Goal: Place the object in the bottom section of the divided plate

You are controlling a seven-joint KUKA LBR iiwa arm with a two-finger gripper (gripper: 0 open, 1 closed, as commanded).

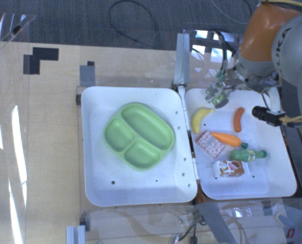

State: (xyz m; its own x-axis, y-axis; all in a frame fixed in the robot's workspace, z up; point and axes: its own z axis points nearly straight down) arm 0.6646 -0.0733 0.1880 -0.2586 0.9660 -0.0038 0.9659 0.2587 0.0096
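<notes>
- Gripper (217, 96) over the right bin's (277, 187) upper left corner, above the banana (200, 118); whether its jaws are spread or pressed together, cannot tell.
- Nothing visibly pinched.
- Green divided plate (139, 135) in the left bin (97, 187), all sections bare.
- Sausage (238, 119), carrot (225, 139), small packet (209, 144), green bottle (248, 155), carton (229, 169) lie in the right bin.

One fixed camera looks down from above the bench at a slant. It takes in both white bins, the left bin (100, 187) and the right bin (277, 187), with dark floor along the top edge. The arm (272, 34) enters from the right.
</notes>
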